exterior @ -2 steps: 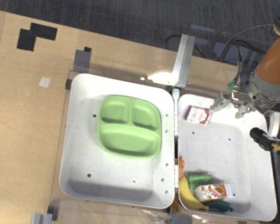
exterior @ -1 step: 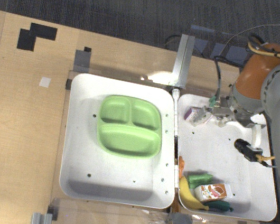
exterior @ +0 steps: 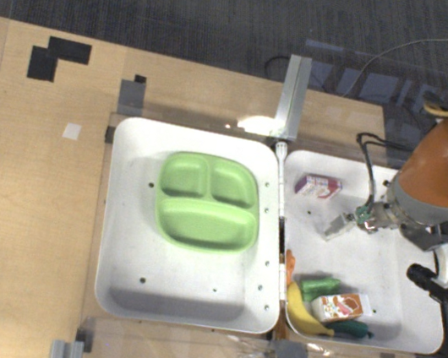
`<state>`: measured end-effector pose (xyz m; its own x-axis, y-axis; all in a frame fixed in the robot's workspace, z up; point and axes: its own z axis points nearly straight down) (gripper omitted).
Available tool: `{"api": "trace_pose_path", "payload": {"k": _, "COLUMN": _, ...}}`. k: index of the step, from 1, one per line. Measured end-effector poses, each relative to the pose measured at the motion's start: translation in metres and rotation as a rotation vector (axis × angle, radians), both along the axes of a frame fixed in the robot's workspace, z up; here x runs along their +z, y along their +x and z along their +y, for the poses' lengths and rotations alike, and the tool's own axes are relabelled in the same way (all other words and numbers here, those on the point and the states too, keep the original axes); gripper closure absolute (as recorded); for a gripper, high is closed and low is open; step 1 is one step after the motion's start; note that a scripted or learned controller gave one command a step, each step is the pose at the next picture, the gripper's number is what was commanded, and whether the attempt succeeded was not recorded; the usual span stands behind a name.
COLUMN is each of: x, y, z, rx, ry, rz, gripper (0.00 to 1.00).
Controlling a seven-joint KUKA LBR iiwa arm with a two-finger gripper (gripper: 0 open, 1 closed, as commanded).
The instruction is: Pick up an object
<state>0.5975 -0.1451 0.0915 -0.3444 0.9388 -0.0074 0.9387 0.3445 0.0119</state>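
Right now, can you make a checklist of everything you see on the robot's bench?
Surface: wooden bench bearing a left bin and a right bin, side by side.
Job's things: in the right bin, a small pink and white packet near the far wall; a banana, a green item and a small carton bunched at the near-left corner.
Clutter: green divided tray in the left bin.
Gripper: gripper low over the right bin, nothing seen between its fingers.
Cables: black cable by the arm.
Surroundings: dark carpet beyond the bench.
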Motion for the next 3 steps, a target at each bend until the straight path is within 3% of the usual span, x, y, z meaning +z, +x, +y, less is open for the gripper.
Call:
{"api": "trace_pose_path", "payload": {"k": 1, "x": 0.001, "y": -0.035, "z": 0.045, "rx": 0.107, "ry": -0.001, "rz": -0.006, "gripper": 0.0}}
{"api": "trace_pose_path", "payload": {"k": 2, "x": 0.006, "y": -0.1, "z": 0.028, "rx": 0.069, "ry": 0.002, "rz": 0.009, "gripper": 0.0}}
{"api": "trace_pose_path", "payload": {"k": 3, "x": 0.017, "y": -0.098, "z": 0.028, "rx": 0.068, "ry": 0.003, "rz": 0.003, "gripper": 1.0}}
